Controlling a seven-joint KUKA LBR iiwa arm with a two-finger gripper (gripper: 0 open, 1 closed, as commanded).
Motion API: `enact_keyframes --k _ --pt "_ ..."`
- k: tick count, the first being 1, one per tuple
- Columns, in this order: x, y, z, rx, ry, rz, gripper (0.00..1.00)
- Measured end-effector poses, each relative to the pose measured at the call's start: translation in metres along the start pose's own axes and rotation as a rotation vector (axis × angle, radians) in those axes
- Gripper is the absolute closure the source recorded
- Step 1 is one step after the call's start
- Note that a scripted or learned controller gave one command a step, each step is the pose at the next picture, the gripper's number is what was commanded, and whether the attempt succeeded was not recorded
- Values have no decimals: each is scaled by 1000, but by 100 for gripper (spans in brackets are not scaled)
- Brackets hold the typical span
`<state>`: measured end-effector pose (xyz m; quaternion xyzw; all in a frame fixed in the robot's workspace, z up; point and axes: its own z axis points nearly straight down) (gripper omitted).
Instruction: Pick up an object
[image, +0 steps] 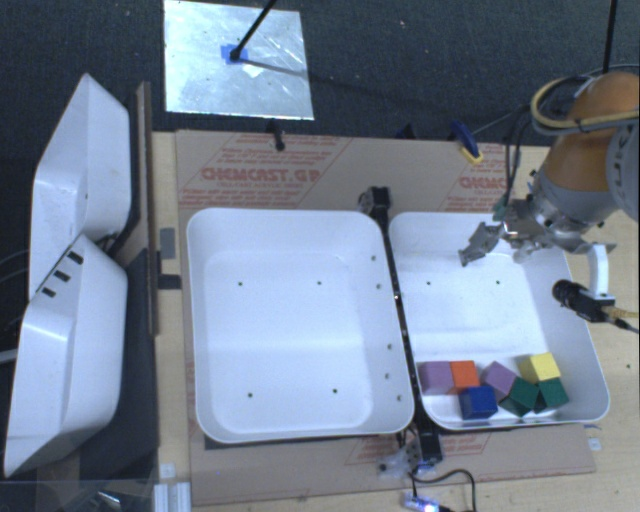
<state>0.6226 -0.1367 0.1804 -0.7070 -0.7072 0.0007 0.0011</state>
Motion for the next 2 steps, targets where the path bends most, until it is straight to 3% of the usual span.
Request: enact_keyframes --k 1,2 --pt "5 -3 61 2 0 0 0" --pt "5 -4 95 -1 0 0 0"
